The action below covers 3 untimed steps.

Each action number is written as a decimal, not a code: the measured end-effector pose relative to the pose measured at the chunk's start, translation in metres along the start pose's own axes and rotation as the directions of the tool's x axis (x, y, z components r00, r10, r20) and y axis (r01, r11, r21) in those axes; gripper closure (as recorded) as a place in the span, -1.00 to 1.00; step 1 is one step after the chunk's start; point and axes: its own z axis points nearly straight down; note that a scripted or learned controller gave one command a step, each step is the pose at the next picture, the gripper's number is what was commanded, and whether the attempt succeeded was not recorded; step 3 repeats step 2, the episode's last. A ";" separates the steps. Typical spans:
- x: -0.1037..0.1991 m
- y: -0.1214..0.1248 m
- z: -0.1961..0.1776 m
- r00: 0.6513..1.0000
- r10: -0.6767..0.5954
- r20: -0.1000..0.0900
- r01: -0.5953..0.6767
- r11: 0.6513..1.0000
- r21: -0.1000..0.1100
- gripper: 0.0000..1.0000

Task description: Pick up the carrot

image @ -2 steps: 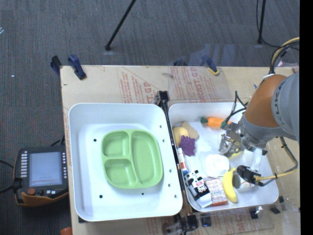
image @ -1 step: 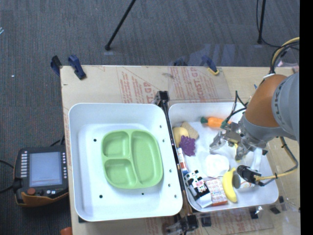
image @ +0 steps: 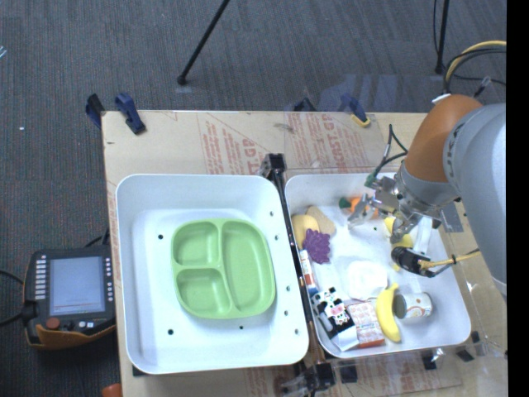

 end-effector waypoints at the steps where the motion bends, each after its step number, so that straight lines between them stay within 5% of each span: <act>1: -0.006 0.029 -0.003 0.988 -0.153 -0.024 0.154 0.988 0.004 -1.00; 2: -0.008 0.031 -0.004 0.983 0.180 -0.029 -0.180 0.984 0.020 -1.00; 3: -0.008 0.031 -0.004 0.983 0.180 -0.029 -0.180 0.984 0.020 -1.00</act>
